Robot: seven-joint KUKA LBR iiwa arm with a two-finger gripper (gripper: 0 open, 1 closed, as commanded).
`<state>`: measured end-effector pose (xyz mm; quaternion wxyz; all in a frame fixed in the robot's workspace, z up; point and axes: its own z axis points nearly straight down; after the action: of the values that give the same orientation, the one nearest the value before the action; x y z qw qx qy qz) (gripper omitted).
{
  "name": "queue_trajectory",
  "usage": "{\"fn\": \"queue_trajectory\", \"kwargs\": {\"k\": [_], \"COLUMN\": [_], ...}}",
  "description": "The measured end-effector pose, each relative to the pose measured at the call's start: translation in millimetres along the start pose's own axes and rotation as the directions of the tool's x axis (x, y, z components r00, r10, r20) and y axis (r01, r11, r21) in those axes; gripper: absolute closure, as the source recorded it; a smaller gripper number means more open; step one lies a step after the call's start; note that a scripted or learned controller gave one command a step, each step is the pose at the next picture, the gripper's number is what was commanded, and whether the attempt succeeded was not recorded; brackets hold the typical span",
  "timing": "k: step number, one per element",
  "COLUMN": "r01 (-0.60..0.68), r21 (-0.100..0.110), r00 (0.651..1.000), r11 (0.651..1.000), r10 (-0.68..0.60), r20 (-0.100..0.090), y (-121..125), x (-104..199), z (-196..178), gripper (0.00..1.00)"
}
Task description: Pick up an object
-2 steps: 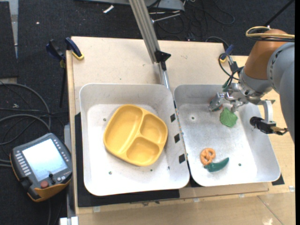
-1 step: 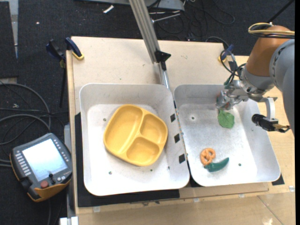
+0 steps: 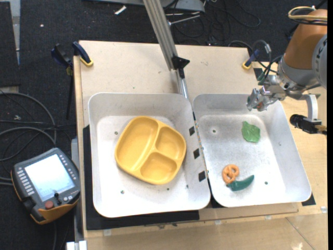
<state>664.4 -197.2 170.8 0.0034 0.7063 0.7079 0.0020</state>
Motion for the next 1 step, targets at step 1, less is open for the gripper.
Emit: {"fn": "queue_trajectory", "kwargs": {"k": [1], "r01": [0.0], "r21": [0.001], "r00": [1.0], "r11": [1.0], "r10": [0.0], "r20": [0.0], "y": [1.7], "x": [0.6], "z": [-43.6], "gripper": [1.0]}}
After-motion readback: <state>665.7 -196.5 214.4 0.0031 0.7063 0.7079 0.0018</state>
